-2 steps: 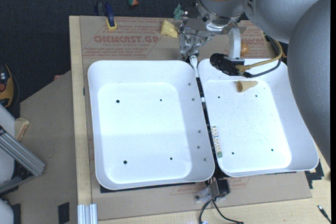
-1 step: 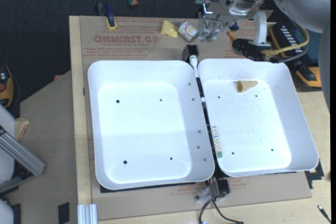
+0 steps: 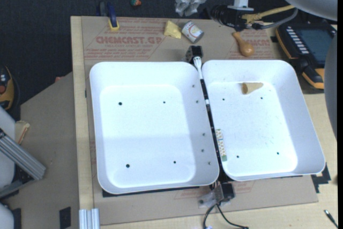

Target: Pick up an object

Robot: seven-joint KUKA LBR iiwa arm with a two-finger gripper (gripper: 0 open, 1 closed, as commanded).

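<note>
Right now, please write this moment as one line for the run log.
gripper: above bench, behind bins, holds nothing seen | right bin: tan piece near far wall | bench: yellow piece, small box | pick: not yet done

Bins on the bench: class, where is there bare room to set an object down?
The left bin offers open floor wall to wall. The right bin is free below the tan piece near its back wall. Crowded: the board strip behind the bins, with scattered small items.
</note>
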